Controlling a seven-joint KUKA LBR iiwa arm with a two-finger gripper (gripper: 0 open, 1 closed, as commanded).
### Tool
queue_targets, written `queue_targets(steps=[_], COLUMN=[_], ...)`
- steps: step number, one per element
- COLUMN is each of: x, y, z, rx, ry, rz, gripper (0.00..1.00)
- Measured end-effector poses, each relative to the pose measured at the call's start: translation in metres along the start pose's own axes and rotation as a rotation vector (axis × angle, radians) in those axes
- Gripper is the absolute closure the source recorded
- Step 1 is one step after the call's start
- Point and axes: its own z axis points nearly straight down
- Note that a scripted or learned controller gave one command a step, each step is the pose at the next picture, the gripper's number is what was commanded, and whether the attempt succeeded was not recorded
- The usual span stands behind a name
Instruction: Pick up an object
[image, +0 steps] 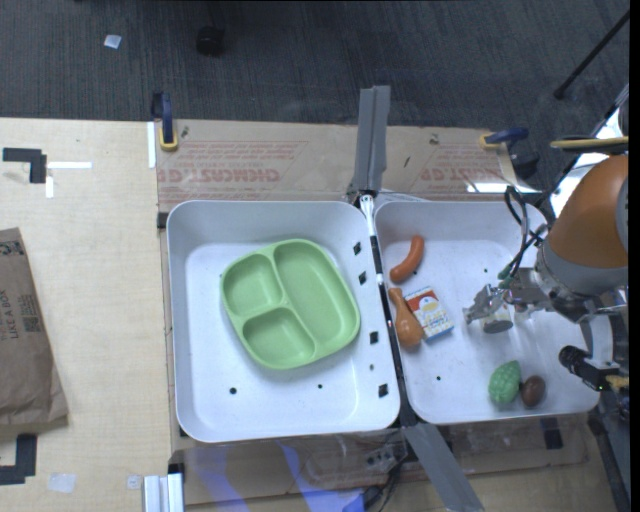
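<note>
Green and bumpy, a rounded toy (505, 382) lies at the near edge of the right bin (455, 232), touching a small brown egg-shaped piece (533, 390). Largest in view, the left bin (200, 400) holds a smooth, pale green, three-compartment plastic tray (290, 302). Over the right bin, the grey arm (590, 235) sets its gripper (490, 310) low, just right of a small orange-and-white carton (431, 312); whether its claw is released or clenched cannot be told. An orange sausage (407, 258) and a brown drumstick-like piece (404, 318) lie near the divider.
</note>
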Motion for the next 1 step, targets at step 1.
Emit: queue_targets(steps=[1], x=[-0.0007], y=[0.0000], z=[-0.0090], rx=[0.000], ry=[0.000], rz=[0.002], gripper=[1.00])
